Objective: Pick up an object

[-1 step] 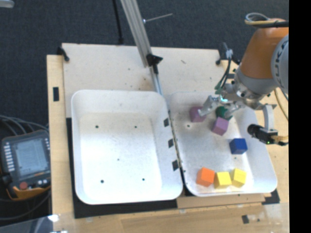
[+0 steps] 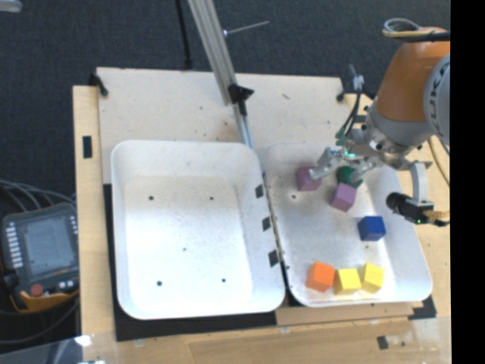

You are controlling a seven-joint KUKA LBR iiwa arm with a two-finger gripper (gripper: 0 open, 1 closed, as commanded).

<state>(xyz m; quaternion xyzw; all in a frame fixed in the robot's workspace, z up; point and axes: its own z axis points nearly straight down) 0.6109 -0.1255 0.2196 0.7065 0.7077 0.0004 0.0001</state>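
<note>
The arm (image 2: 415, 89) has a broad orange band, rounded like a drum, with a grey housing beside it. Thin dark cables run down its near side to a pale metallic wrist. The pincer (image 2: 339, 161) is silver-grey with a small green light.

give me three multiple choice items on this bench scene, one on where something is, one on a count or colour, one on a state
1. Where does the orange block lie?
A. in the left bin
B. in the right bin, near its front edge
C. on the bench outside the bins

2. How many yellow blocks are in view?
A. one
B. two
C. four

3. How do the orange block and the nearer yellow block stand?
A. stacked
B. side by side, in a row
C. in separate bins

Key: 1 B, it sits in the right bin's front row. 2 B, a second yellow block lies beside the first. 3 B, they sit next to each other on the bin floor.
</note>
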